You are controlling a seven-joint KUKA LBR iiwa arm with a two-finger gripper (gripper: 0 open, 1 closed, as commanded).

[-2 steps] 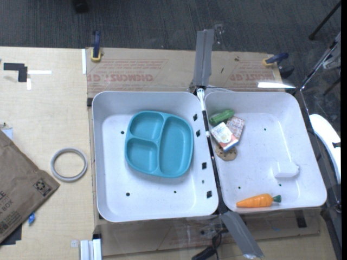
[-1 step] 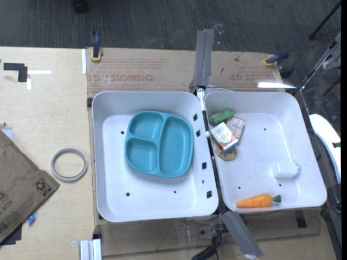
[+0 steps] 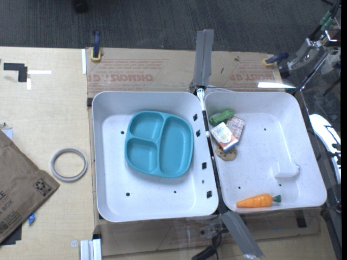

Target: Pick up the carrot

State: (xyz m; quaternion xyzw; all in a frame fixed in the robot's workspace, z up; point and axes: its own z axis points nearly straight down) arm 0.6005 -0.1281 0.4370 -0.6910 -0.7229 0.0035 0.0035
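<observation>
An orange carrot [image 3: 255, 201] with a small green top lies on its side near the front edge of the right bin [image 3: 303, 145]. Its green end points right. Part of the arm shows at the top right corner of the camera view, well away from the carrot.
At the right bin's back left sit a green vegetable [image 3: 222, 116], a small white and red carton [image 3: 224, 135], a packet [image 3: 236, 125] and a brown cookie [image 3: 226, 154]. A white piece [image 3: 287, 172] lies right of centre. The left bin [image 3: 108, 161] holds a teal divided plate [image 3: 160, 143]. A tape ring [image 3: 69, 163] lies on the bench.
</observation>
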